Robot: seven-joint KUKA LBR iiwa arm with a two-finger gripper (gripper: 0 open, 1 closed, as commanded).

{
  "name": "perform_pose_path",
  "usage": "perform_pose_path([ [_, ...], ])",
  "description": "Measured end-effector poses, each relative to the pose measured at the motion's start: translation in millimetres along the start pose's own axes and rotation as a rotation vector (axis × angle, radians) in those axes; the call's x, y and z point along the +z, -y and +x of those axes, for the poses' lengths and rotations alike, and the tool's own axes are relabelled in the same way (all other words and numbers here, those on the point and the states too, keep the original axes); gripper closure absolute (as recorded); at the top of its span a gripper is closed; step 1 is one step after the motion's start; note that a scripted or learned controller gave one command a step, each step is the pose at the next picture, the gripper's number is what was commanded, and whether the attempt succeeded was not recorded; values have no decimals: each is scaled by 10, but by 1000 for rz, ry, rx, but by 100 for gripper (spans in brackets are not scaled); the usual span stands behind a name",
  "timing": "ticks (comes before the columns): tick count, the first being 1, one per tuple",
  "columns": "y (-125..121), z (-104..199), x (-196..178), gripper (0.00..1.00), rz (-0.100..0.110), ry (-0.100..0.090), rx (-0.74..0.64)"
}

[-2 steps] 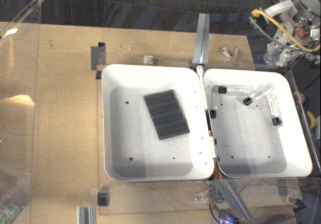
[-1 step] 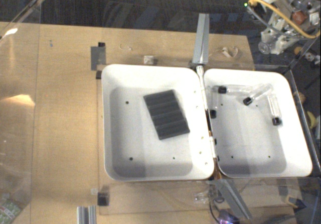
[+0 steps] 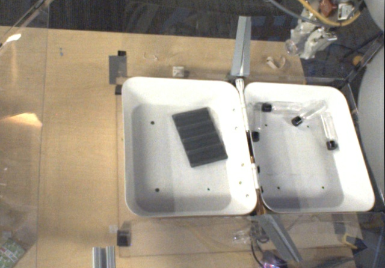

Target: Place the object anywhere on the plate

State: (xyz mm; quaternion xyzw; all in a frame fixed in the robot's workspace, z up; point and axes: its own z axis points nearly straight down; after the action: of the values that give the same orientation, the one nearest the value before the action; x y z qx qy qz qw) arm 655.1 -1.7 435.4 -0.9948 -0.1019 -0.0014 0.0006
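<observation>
Gripper [image 3: 310,41] parked high above bench, beyond right bin [image 3: 355,201]; nothing seen in it. Clear tubes with black caps [image 3: 298,118], presumed object, scattered in right bin, not yet picked. Dark ridged plate [image 3: 200,136] laid flat in left bin [image 3: 135,201] for placement.

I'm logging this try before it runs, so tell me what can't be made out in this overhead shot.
- Gripper, camera view: too small and blurred to tell open or shut.
- Arm, camera view: cut off by the top and right edges.
- Clear tubes in the right bin: transparent, outlines blur together, count unsure.
- Dark ridged plate in the left bin: material unclear.
</observation>
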Motion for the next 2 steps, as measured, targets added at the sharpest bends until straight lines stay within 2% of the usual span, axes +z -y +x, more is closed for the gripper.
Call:
perform_pose_path([
  [2,-6,2,-210,100,2,-1,-2],
])
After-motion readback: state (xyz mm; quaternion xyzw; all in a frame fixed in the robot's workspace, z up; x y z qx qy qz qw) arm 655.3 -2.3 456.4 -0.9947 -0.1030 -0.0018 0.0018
